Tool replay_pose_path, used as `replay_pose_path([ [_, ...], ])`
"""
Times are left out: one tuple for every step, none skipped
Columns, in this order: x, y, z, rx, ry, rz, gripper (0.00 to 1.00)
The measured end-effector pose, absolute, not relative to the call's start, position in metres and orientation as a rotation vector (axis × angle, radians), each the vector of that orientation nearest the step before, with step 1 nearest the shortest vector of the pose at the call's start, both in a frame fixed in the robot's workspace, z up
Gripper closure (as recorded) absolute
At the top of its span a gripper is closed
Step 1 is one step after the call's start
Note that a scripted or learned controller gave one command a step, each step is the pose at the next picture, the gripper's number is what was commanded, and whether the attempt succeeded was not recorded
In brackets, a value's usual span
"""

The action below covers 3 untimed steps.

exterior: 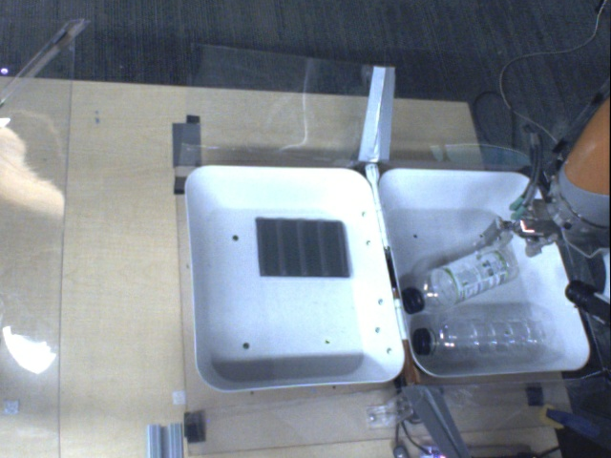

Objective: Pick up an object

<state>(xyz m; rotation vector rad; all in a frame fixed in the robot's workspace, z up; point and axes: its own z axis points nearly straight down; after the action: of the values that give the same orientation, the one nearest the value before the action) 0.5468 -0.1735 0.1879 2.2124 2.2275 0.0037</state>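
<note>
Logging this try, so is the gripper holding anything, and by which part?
Cannot be told: the gripper sits at the base end of the upper bottle, but no grip is clear.

Even overhead light, soft focus, glare on left plexiglass (29, 256).

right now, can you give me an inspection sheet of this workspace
surface: wooden bench bearing two shallow white bins side by side; left bin has a dark ribbed rectangular patch on its floor
job's things: two clear plastic bottles lying on their sides in the right bin; the labelled bottle lies tilted, black cap toward the divider; the plain bottle lies along the near wall, black cap also toward the divider
clutter: nothing seen
grippers: gripper low over the right bin, by the base end of the labelled bottle; hold cannot be judged
cables: thin cable looping over the floor at upper right
surroundings: dark carpet; clear panels behind the bins
</note>
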Motion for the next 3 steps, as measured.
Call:
replay_pose_path([
  [0.554, -0.202, 0.089, 2.124, 2.300, 0.009, 0.00],
  [0.666, -0.204, 0.086, 2.080, 2.349, 0.003, 0.00],
  [0.584, -0.180, 0.089, 1.830, 2.543, 0.008, 0.00],
])
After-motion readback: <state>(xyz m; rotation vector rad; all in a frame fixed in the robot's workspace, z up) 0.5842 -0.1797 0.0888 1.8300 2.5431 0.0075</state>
